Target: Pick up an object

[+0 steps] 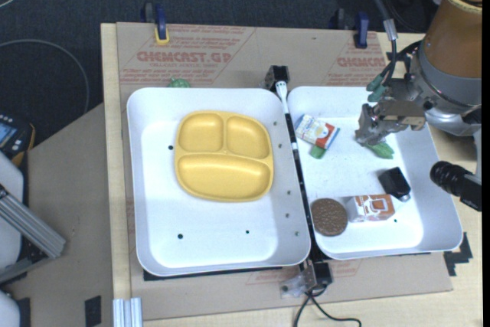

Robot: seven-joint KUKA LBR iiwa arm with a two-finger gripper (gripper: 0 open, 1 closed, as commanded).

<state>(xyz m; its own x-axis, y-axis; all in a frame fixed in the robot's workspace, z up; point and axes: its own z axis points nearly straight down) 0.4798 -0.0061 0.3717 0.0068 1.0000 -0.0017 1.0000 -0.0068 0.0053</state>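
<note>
The grey end effector (pixel 373 135) is lowered into the right white bin (pixel 429 237) over a small green object (pixel 383 148); its state cannot be told — nothing is seen lifted yet.

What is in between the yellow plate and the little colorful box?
Between the yellow plate and the little box, the camera view shows bare white bin floor, then the two bins' touching rims where they meet.

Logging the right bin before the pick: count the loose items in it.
5: small carton upper left, green piece under the pincer, black block, brown disc, packet along the front. The arm may hide more.
</note>
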